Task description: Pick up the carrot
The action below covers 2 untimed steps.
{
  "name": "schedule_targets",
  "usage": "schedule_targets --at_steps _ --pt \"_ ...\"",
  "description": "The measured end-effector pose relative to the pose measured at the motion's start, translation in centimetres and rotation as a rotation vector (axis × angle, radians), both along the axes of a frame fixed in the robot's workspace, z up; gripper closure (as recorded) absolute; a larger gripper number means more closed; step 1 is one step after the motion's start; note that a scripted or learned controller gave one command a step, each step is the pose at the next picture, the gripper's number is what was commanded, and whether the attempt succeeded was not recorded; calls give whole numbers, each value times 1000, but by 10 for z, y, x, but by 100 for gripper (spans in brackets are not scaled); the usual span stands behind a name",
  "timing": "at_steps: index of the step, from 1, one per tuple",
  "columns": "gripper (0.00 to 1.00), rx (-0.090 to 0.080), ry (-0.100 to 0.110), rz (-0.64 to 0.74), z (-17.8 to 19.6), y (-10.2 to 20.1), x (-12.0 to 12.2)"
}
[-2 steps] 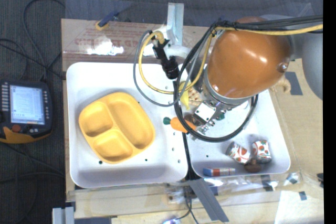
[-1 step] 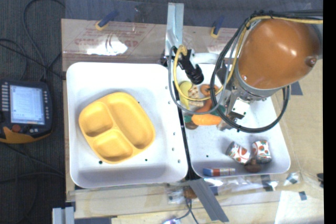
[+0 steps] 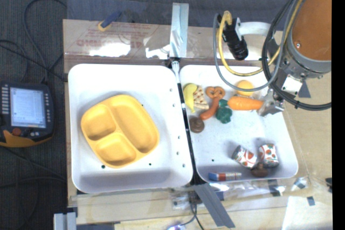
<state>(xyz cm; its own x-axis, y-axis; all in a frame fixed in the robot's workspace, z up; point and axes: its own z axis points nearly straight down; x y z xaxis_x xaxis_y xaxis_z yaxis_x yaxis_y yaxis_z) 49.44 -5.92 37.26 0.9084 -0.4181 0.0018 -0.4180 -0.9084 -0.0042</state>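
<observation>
Nearest the camera, my arm (image 3: 312, 19) enters from the right, its orange band high over the right bin (image 3: 280, 132). My gripper (image 3: 269, 106) sits low at that bin's right side, beside the right tip of the carrot (image 3: 245, 103). I cannot tell whether the fingers stand apart or together; nothing is seen between them.

Surface: two shallow white bins rest side by side on a brown bench (image 3: 81, 35), with dark grey carpet (image 3: 32, 180) around it. Yellow and black cables (image 3: 223, 56) loop over the back edge of the right bin. On the floor to the left lies a control pendant (image 3: 26, 113) with a lit screen; its text is too small to read.

Left bin (image 3: 81, 169): one yellow divided tray (image 3: 118, 129), lying at a slant.

Right bin: the carrot lies level near the back, just under a yellow fruit (image 3: 245, 85). To its left are a pretzel (image 3: 214, 92), a green piece (image 3: 223, 113), a banana (image 3: 188, 95) and a brown round item (image 3: 197, 125). Toward the front corner lie two small cans (image 3: 257, 155) with red and white labels, print unreadable, and a marker pen (image 3: 225, 175) along the front wall.

Faint reddish lettering runs across the bench behind the left bin, not legible.
</observation>
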Motion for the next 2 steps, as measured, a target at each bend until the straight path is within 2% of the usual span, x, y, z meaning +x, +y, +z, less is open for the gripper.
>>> schedule_targets --at_steps 1,2 --pt "100 5 19 45 -131 35 22" --pt "100 0 -1 82 26 -4 2"
